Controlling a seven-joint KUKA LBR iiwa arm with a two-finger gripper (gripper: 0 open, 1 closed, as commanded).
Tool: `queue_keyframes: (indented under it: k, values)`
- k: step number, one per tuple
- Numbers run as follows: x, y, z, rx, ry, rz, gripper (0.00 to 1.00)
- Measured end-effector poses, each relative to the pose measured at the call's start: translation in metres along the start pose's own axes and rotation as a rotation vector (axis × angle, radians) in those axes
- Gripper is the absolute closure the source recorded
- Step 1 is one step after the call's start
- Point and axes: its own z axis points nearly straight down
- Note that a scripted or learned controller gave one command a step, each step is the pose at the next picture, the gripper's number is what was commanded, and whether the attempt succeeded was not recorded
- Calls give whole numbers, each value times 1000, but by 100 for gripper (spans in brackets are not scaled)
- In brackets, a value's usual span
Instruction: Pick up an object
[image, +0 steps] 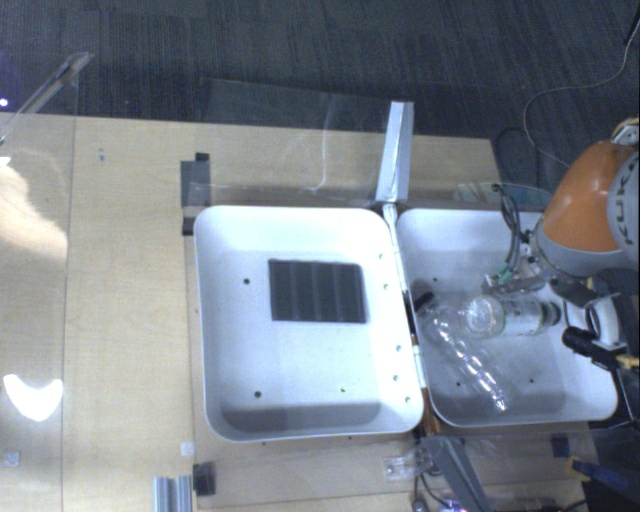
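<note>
Clear plastic made up most of what lay in the right bin (600, 395): a transparent bottle (505, 317) was seen on its side near the bin's middle, and a second clear, crumpled piece (468, 365) – possibly another bottle, though this could not be told – was stretched slantwise just beside it toward the front wall. In the left bin (225, 330) a dark ribbed rectangle (317, 291) was laid flat, well apart from the rest.

The arm was brought in from the right, its orange band (588, 205) held above the right bin's far corner, so that the gripper (518, 276) was hung directly over the lying bottle, close to it or touching it. Whether the gripper was spread or closed could not be told – it was masked by wiring and by the glare of the plastic – and nothing was seen to be held. The bottle was judged the likely target; being round, smooth and on its side, it was thought apt to roll or slip away under a closing grasp.
</note>
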Motion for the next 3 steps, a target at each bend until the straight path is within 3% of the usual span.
queue_keyframes:
  k: [1, 2, 3]
  values:
    - [0, 0, 0, 0, 0, 0, 0]
    - [34, 14, 11, -2, -6, -159, 0]
    - [62, 1, 11, 3, 2, -441, 0]
